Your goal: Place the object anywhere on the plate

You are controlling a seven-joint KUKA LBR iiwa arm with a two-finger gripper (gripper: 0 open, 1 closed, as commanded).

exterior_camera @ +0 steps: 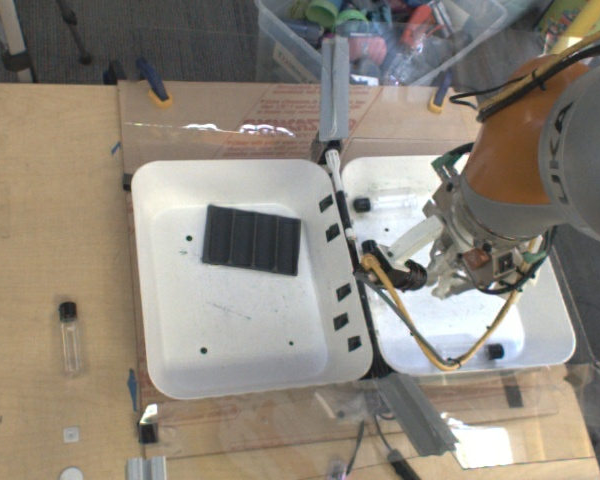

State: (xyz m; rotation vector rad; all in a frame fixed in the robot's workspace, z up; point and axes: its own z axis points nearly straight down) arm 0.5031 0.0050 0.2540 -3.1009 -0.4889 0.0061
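- Two shallow white bins sit side by side on the wooden bench; the left bin fills the middle of the frame, the right bin the right-hand part.
- In the left bin lies a dark grey ribbed rectangular slab, flat and slightly skewed, toward the upper middle of that bin. I take this to be the plate, since nothing else there offers a surface to set something on.
- My grey arm with its orange band hangs low over the right bin, wrist bent down; I judge it is there to pick something off that bin's floor.
- From this angle I cannot tell how the tool is set or whether it carries anything; cables and wrist hardware cover it.
- I cannot pick out the object to be moved; it may be hidden under the wrist.
- A yellow-and-black cable loops from the wrist across the right bin's floor.
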